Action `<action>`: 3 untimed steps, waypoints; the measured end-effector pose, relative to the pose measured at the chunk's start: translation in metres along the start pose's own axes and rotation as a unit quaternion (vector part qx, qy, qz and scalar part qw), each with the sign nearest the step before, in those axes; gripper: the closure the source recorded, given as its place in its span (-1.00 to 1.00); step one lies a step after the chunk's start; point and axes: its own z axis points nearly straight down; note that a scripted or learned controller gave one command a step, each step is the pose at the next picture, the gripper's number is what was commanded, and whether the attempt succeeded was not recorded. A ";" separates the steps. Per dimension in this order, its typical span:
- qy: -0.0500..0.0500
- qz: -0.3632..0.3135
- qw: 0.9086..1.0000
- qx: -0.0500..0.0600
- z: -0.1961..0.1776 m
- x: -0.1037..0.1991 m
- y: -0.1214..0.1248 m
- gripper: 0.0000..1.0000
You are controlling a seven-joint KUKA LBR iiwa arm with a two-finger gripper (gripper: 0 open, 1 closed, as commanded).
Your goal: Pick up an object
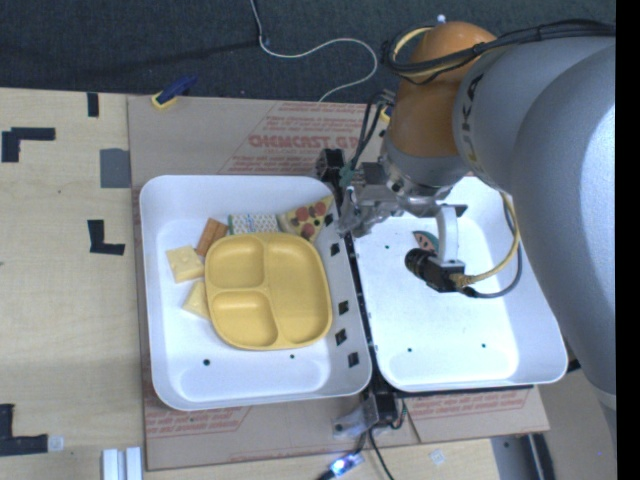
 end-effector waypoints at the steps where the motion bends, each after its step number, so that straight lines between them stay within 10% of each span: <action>1: 0.001 -0.001 1.000 0.000 -0.001 0.052 0.023 1.00; 2: 0.001 0.000 1.000 -0.001 -0.009 0.081 0.064 1.00; 3: -0.001 0.002 1.000 0.001 0.005 0.069 0.053 1.00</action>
